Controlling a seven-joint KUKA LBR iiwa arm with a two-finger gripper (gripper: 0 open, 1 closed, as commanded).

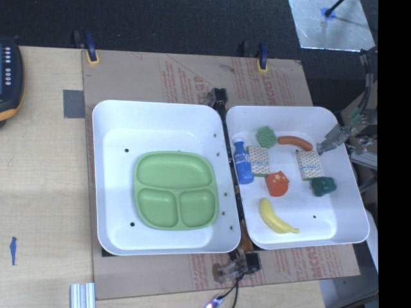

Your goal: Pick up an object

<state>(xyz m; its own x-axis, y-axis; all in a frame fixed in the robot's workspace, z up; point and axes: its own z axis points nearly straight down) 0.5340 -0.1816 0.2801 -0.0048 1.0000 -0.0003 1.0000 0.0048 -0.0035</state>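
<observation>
The right bin (334,226) holds several small objects. A blue bottle (242,162) lies by its left wall, with a green knobbly ball (266,136) and an orange-red sausage (295,142) further back. Two patterned packets (259,160) (310,164) lie flat. A red pepper (277,183), a dark green piece (322,185) and a yellow banana (276,217) sit nearer the front. My gripper (326,144) reaches in over the bin's right rim, its tip just right of the sausage and above the right packet. I see nothing held in it.
The left bin (109,172) carries a light green divided plate (174,189). Clamps (262,55) hold the cardboard sheet at the back. A dark device (9,76) sits at the bench's far left edge.
</observation>
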